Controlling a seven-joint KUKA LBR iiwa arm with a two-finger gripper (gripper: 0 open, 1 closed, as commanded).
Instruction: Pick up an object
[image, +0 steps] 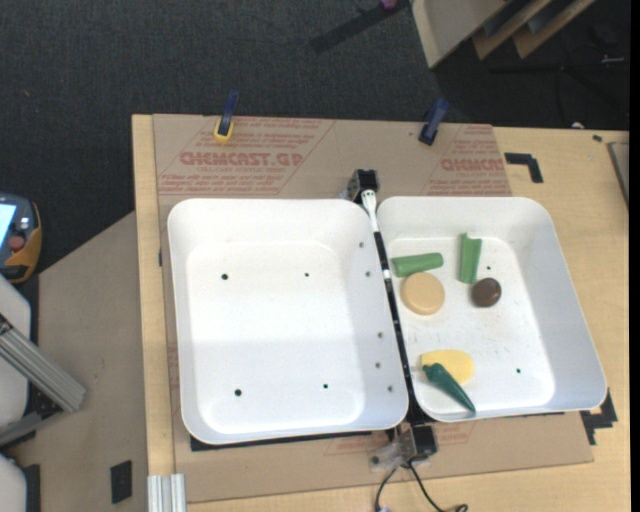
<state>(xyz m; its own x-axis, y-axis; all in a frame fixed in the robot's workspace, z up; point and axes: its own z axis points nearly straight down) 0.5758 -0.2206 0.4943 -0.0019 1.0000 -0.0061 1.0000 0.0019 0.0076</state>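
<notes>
Worktop (110, 330) carries a brown printed cardboard sheet (300, 150), and on it two shallow white bins sit side by side with their inner rims touching. Left bin (270, 320): bare white floor with a few small dark dots. Right bin (545, 330): holds all six loose objects, any of which could be the pick, grouped in its left and middle part. Yellow lump (450, 363) lies near the front-left corner, with a dark green pointed piece (448, 388) lying across its front edge and touching it. Tan disc (423, 294) lies flat just beside the left wall. Green cylinder (417, 264) lies on its side just behind the disc, close to it. Green block (469, 257) lies lengthwise toward the back wall, right of the cylinder. Brown ball (486, 292) sits just in front of the block. Two clamps grip the sheet's far edge, one yellow and blue (226, 122), one blue (434, 121). State of my tool: I cannot tell from this frame.
</notes>
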